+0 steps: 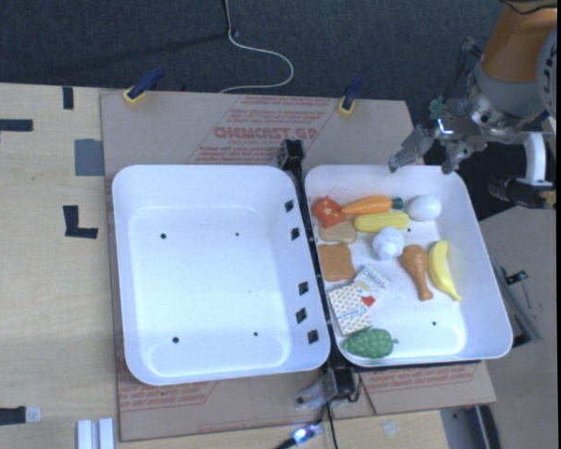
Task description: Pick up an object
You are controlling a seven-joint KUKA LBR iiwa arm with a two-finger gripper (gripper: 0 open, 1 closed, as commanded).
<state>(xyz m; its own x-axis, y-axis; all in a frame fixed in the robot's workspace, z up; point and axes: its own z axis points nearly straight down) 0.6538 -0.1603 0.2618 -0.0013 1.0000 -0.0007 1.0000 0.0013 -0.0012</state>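
Note:
The right bin (481, 279) holds several toy foods: a carrot (369, 204), a corn cob (381, 221), a white egg (424, 208), a white ball (388, 243), a drumstick (417, 269), a banana (442, 268), a red strawberry (327, 210), bread slices (337, 260), a small printed box (352, 307) and a green vegetable (369, 344). My gripper (428, 153) hangs above the bin's far right corner, open, with nothing between its fingers. It is apart from all the objects, up and to the right of the egg.
The left bin (206, 269) sits beside the right one on a cardboard sheet (252, 129). Blue and yellow clamps (142, 84) hold the sheet's far edge. A cable (252, 59) lies behind the bins. The arm's orange band (519, 36) is at top right.

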